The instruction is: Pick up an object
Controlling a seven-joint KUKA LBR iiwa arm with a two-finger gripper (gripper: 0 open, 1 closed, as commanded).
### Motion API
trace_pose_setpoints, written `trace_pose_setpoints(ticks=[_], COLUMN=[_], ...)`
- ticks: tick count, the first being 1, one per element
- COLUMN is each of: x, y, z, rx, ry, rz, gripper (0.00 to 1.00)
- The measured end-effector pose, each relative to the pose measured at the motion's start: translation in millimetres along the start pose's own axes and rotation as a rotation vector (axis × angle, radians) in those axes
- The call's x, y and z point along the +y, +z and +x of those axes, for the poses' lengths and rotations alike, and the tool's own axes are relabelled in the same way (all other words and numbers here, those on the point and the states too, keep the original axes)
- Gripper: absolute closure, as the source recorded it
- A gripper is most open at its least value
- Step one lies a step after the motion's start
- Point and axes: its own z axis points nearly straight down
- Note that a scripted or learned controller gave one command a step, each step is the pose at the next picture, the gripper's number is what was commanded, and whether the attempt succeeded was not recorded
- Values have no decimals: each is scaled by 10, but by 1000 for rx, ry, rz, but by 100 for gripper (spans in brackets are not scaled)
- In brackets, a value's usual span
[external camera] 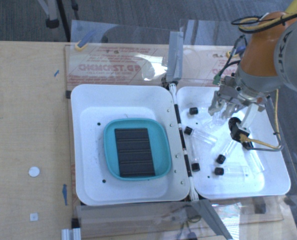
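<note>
1. The right-hand shallow white bin (268,181) is the landmark: scattered in it lie several clear plastic tubes with black caps (207,135), some near its left wall, others toward its front.
2. The gripper (222,110) sits low over the back part of that bin, just above one clear tube lying near the bin's middle-left; whether it is apart or together I cannot tell, and no tube is visibly between its tips.
3. The step in hand looks like the descent onto a tube. To do it well, the gripper should straddle the tube across its narrow width, not along its length, and close near the middle so the tube doesn't pivot.
4. The tubes are slick and roll easily; a slow, centred close should help.
5. The teal square tray with a dark ribbed insert (136,148) lies in the bin left of the landmark, well apart.
</note>
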Motion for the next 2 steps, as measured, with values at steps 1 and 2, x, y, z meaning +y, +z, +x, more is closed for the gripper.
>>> trace_pose_setpoints(ticks=[1, 2], x=[9, 19], y=[-97, -202], z=[-5, -10], rx=[0, 0], ry=[2, 3], rz=[-2, -5], gripper=[100, 100])
